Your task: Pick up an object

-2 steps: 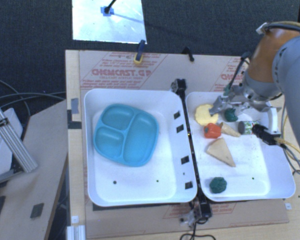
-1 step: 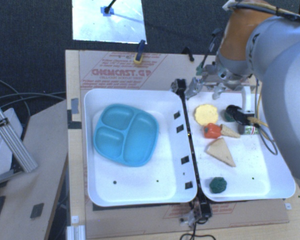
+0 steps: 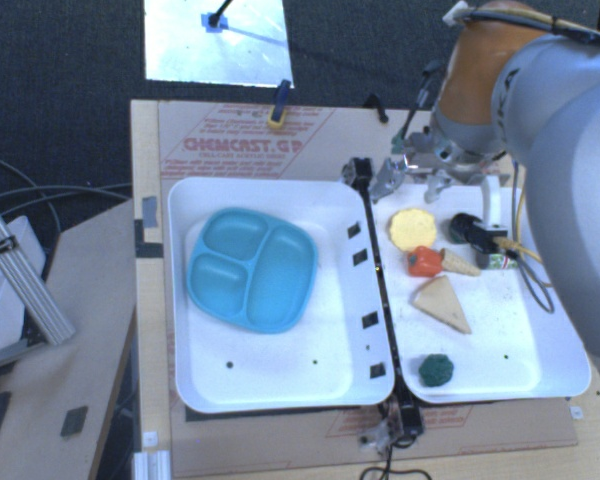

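My gripper hangs over the far left corner of the right bin, just above and behind a yellow disc. In front of the disc lies a red-orange piece with a pale cone tip. A beige wedge lies nearer the front, and a dark green ball sits by the front wall. Nothing shows between the gripper's tips. In the left bin rests a blue divided plate.
The two bins meet along a ridge with black clips. Behind them lies a cardboard sheet with red print, bearing a small yellow and blue thing. A shiny metal sheet lies farther back. The arm's bulk covers the right side.
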Robot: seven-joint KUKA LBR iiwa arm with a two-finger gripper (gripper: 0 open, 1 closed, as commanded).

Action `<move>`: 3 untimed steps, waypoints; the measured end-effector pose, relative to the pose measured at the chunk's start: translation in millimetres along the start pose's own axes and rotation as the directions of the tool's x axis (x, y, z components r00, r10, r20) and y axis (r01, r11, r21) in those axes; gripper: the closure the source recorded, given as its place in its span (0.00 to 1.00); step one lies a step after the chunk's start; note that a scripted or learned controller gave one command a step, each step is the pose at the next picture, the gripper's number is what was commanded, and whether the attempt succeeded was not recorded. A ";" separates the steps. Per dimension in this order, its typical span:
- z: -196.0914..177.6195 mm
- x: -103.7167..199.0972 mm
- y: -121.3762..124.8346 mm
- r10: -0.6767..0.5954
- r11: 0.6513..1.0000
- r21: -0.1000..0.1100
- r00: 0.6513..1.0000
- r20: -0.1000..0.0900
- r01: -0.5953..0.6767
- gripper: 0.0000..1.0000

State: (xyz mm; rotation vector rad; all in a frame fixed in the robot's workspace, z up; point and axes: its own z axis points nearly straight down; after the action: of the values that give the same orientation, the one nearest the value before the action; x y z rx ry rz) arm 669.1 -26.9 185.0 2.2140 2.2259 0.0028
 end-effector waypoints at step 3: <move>63.8 -85.1 -8.9 0.011 1.000 0.006 1.000 0.003 -0.011 0.00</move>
State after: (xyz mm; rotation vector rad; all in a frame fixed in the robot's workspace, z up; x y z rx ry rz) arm 660.8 -112.1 121.1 2.2283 2.2148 -0.0070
